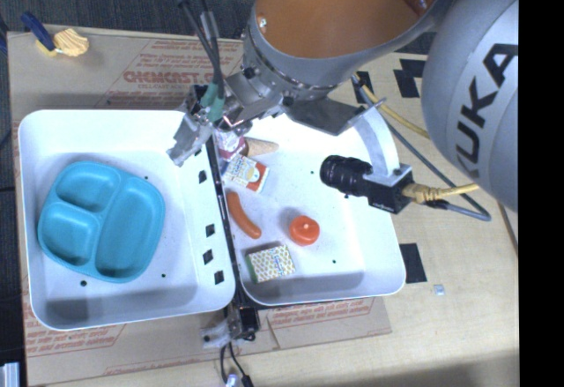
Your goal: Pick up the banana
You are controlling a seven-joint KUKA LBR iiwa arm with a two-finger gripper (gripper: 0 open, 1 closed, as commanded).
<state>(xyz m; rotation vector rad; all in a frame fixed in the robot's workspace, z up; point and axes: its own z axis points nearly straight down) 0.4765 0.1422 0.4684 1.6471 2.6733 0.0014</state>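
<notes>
Over bins' shared edge [218,209]: claw [196,134]; right bin [374,231] crowded.

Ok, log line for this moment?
gripper: over divider between bins | left bin: blue plate | right bin: sausage, orange round piece, packet | grasp: unconfirmed

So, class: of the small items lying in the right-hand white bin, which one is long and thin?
The orange-red sausage-shaped piece, lying beside the bins' divider; the orange round piece and flat patterned square packet are compact.

tray [101,219] in left bin [35,134], sausage [244,214] in right bin [374,235]
</notes>
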